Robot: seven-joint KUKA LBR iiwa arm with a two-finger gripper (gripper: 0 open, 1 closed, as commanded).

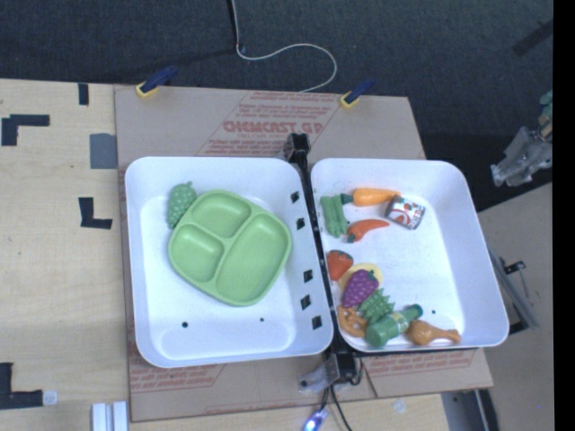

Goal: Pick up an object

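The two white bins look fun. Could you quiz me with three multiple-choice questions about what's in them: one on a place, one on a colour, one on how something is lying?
1. Where is the green divided plate?
A. left bin
B. right bin
C. on the cardboard

2. What colour is the grape bunch in the right bin?
A. yellow
B. purple
C. blue

3. How does the small can lie?
A. upright
B. on its side
C. on the plate

Answers: 1 A, it fills the left bin. 2 B, it is plainly purple. 3 B, its round end faces sideways.
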